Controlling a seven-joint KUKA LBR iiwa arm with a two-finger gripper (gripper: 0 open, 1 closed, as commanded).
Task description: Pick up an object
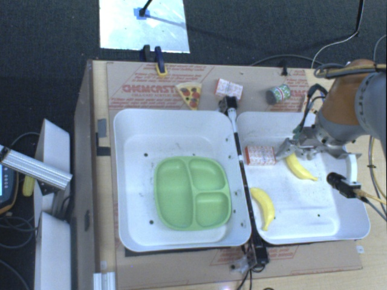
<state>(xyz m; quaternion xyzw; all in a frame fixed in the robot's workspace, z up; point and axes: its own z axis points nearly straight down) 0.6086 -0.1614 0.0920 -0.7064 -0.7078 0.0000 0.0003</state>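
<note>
The grey two-finger gripper (294, 149) sat low at the upper middle of the right white bin (320, 228), directly above a yellow plastic banana (299, 167); whether it gripped anything could not be told. A red-and-white small box (260, 155) lay just left.

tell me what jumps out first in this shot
A green divided plate lies in the left bin. In the right bin are two yellow bananas and a small box, with the arm's tool low beside the upper banana.
</note>
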